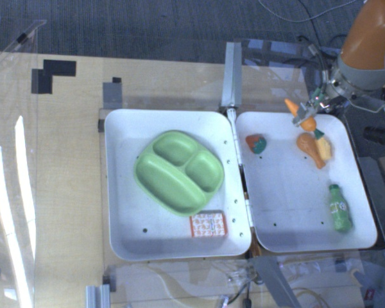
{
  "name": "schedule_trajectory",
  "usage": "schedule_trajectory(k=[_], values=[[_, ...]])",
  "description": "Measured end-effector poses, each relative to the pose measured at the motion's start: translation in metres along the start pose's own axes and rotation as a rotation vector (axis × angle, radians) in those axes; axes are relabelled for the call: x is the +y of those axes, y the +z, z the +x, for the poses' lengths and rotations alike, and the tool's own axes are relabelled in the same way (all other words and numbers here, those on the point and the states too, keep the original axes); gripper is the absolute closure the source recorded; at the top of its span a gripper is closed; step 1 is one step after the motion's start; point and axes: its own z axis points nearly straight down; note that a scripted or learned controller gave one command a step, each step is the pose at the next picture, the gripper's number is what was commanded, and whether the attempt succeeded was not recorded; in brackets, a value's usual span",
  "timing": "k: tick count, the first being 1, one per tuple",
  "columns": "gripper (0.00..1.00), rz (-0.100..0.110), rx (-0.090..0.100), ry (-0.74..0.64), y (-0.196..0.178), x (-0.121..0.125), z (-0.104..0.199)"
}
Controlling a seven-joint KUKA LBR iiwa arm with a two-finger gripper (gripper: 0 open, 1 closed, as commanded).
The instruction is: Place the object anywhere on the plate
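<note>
Gripper (pixel 306 112) grasping a toy carrot (pixel 299 113) by its end over the right bin (pixel 308 233); such a marginal grip risks dropping it before the green divided plate (pixel 178 171).

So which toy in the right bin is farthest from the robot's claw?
The green bottle, near the right bin's front corner. The gripper hovers at the back edge by a small carrot, with the orange-and-yellow toy and strawberry closer.

Bright, even light from overhead, and the 2 white bins (pixel 289 191) far left of and below the gripper (pixel 308 110) cast only faint, soft shadows. Pale streaks of glare (pixel 19 172) run down the clear sheet at the far left. The whole view is slightly soft and grainy.
</note>
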Motion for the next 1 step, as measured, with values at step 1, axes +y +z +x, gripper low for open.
schedule_trajectory(k=[1], values=[[1.00, 0.001, 0.003, -0.094, -0.0061, 0.0092, 0.0588]])
